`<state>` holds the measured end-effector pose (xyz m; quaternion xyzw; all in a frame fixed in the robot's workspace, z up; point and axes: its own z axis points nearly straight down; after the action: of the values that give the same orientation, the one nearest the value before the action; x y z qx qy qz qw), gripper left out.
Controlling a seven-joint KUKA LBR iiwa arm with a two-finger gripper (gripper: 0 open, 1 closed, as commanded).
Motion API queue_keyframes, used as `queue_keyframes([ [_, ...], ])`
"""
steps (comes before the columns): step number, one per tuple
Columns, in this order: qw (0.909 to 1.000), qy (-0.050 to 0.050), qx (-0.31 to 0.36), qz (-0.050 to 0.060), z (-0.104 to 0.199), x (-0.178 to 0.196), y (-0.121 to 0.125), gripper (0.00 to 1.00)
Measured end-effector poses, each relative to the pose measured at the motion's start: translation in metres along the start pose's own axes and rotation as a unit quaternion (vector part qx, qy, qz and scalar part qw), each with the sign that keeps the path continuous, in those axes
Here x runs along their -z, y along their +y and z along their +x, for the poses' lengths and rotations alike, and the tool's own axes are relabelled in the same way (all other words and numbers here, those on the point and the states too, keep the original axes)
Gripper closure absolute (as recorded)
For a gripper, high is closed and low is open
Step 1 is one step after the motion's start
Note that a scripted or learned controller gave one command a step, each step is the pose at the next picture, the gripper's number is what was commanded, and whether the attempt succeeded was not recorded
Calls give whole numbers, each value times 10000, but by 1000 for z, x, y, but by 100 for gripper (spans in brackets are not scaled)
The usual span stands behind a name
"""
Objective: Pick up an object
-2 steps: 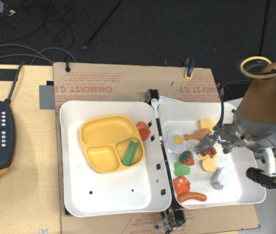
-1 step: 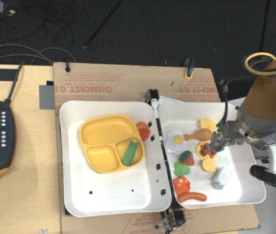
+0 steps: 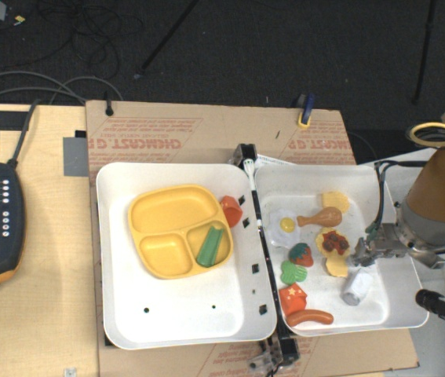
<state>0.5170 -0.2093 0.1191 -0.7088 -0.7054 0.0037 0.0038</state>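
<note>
— Cardboard covers your surface point(image 3: 167, 132) under two white bins. Where's the tool?
— Your tool point(image 3: 363, 251) hangs over the right white bin point(image 3: 395, 309), beside a dark red toy point(image 3: 334, 243). Whether it's apart or together, I cannot tell.

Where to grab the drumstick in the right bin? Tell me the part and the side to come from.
Grip the drumstick across its thin bone end, which points left toward the fried egg. Come straight down from above, closing across the shaft. It lies flat, and its fat end sits close to the yellow piece, so there is less room there.
</note>
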Motion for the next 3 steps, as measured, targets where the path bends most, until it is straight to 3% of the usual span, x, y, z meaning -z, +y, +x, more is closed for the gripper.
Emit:
queue_keyframes([
  [1,10000,1,22,-53,-5,11,24,100],
  [2,10000,-3,36,-72,7,61,51,100],
  [3,9999,-1,64,-107,65,156,92,100],
])
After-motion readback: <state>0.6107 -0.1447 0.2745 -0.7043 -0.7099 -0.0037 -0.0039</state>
